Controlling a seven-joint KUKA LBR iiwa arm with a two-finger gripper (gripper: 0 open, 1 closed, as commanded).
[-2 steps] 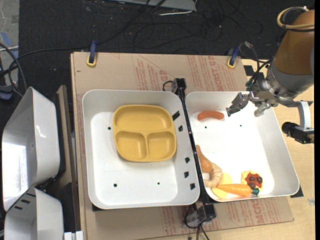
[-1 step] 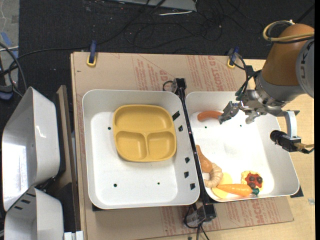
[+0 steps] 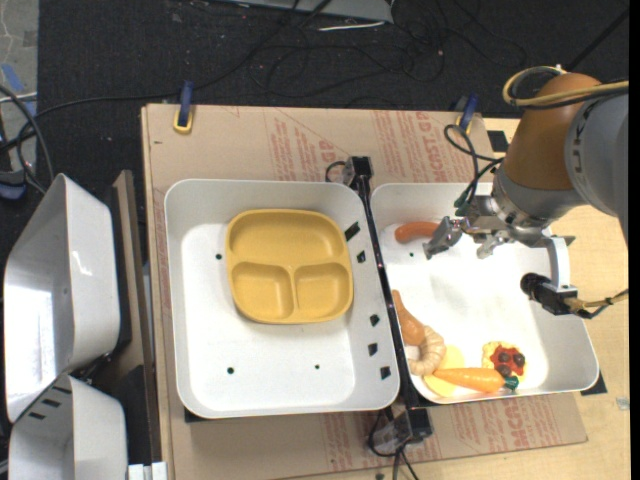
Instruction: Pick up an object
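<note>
My gripper (image 3: 462, 245) hangs over the back part of the right bin (image 3: 560, 318), open, with nothing between its fingers. An orange sausage-shaped piece (image 3: 413, 232) lies just left of it, close to the left fingertip (image 3: 437, 247). Along the bin's front edge lie an orange carrot (image 3: 470, 377), a pale curled shrimp-like piece (image 3: 428, 346) and a small yellow toy with red and green bits (image 3: 505, 358). A second orange piece (image 3: 404, 314) lies by the bin's left wall.
The left bin (image 3: 200, 358) holds a yellow divided plate (image 3: 290, 265). A black divider (image 3: 375, 268) runs between the two bins. A black fitting with a cable (image 3: 545, 293) hangs off the wrist over the right bin. White tubs (image 3: 60, 278) stand off the bench to the left.
</note>
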